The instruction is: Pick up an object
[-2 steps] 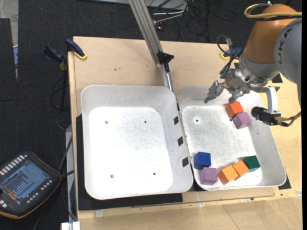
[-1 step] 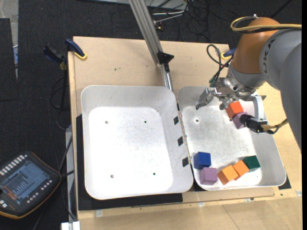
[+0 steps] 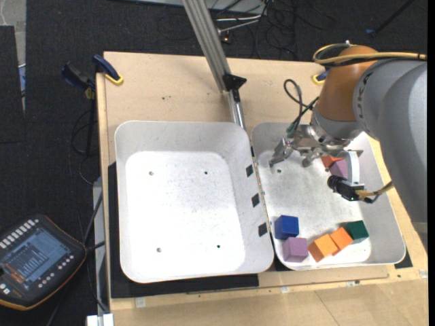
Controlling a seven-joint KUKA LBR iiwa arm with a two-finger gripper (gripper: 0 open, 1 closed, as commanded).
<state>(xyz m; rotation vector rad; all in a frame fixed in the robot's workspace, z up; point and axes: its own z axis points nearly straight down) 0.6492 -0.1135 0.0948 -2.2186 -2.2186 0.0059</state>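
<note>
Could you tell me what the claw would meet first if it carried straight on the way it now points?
Most likely the bare floor of the right bin: the claw points down near that bin's upper left part. The coloured blocks lie well toward its near edge. Depth is hard to judge here.

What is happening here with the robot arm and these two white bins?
A grey robot arm with an orange band reaches in over the right bin; its pincer hangs above the upper part of that bin. No block can be seen between its fingers. Near the lower edge of this bin lie a blue block, a purple block, an orange block and a green block. Something orange and pink lies partly hidden under the wrist. The left bin sits beside it.
</note>
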